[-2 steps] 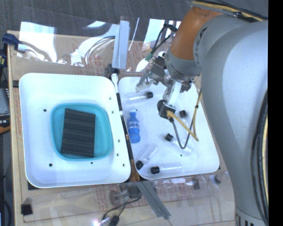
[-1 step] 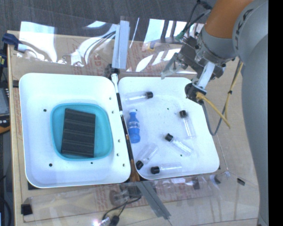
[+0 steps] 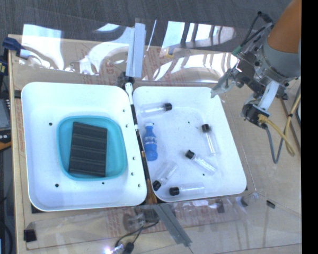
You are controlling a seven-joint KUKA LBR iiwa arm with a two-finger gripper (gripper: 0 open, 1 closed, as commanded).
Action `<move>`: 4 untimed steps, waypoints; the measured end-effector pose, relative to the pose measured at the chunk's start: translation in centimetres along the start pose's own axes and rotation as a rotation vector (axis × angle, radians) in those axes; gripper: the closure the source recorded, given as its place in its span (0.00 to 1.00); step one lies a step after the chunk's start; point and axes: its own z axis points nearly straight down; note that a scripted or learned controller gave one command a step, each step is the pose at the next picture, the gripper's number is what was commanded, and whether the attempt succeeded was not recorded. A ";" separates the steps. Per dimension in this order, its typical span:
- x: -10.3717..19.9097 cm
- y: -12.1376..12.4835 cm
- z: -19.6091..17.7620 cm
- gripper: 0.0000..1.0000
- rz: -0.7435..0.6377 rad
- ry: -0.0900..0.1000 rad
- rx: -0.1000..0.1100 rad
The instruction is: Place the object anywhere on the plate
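Dark ribbed block (image 3: 88, 148) lies flat in the middle of the blue plate (image 3: 63, 130), which sits in the centre of the left bin (image 3: 37, 99). Since it rests wholly inside the plate's rim, I judge this to be the task's object and the placing to be already done. That is a reading of how things lie, not a certainty.

The block's long axis runs from the bin's far edge toward its near edge, leaning slightly so that the near end sits a little closer to the bin's left edge. Its ridges run across that axis, from side to side. It lies on its broad face, which keeps it steady, and the plate's raised rim would stop it from sliding out.

The gripper (image 3: 222, 87) hangs just beyond the far right corner of the right bin (image 3: 228, 165), well apart from the plate, at the end of the arm (image 3: 283, 36). Nothing can be seen in it. Whether it is apart or together cannot be told at this size and angle. I judge that parking it off the bins leaves both in plain sight.

In the right bin lie 5 clear tubes with black caps, scattered at different angles, among them one near the far edge (image 3: 156, 108) and one along the near edge (image 3: 186, 189). A blue bottle (image 3: 150, 141) lies close to the bin's left edge, its long axis running far to near, cap toward the far edge.
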 end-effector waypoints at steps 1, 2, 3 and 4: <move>1.7 3.1 -9.1 0.00 0.098 0.001 -0.001; -0.2 1.5 -9.5 0.00 0.196 0.000 0.005; -3.0 -1.7 -9.5 0.00 0.353 0.001 0.004; -6.4 -5.5 -9.6 0.00 0.552 0.002 0.003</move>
